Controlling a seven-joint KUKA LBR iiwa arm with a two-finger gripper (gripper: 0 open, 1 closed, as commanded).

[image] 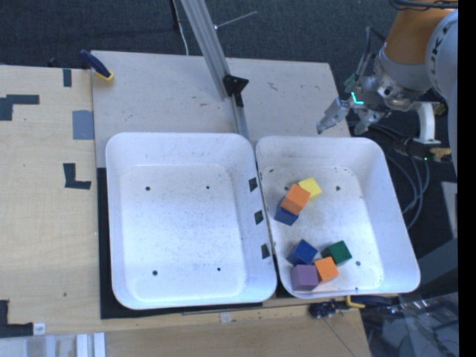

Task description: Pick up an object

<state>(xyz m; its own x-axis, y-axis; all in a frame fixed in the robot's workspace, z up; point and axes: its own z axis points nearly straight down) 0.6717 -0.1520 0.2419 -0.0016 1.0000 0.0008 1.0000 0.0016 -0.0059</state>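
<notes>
Overhead slanted view of the tabletop (186,95) carrying two shallow white bins side by side. The left bin (119,199) and the right bin (383,199) touch along their inner rims. The arm (424,43), grey with an orange band, enters at the upper right; its claw (343,119) hangs above the tabletop just beyond the far rim of the right bin, pointing down and to the left, with nothing between its fingers; whether they are spread or closed cannot be told from this angle.

All blocks lie in the right bin, in two clusters. Far cluster, near the bin's middle: a yellow block (310,187), an orange block (297,198) touching it, and a dark blue block (285,215) just beside the orange one; the three form a short row running diagonally from upper right to lower left. Near cluster, toward the front rim: a blue block (303,252), a green block (339,252), a small orange block (326,268) between them, and a purple block (304,277). The blocks are roughly cubic, so none shows a clear long axis
</notes>
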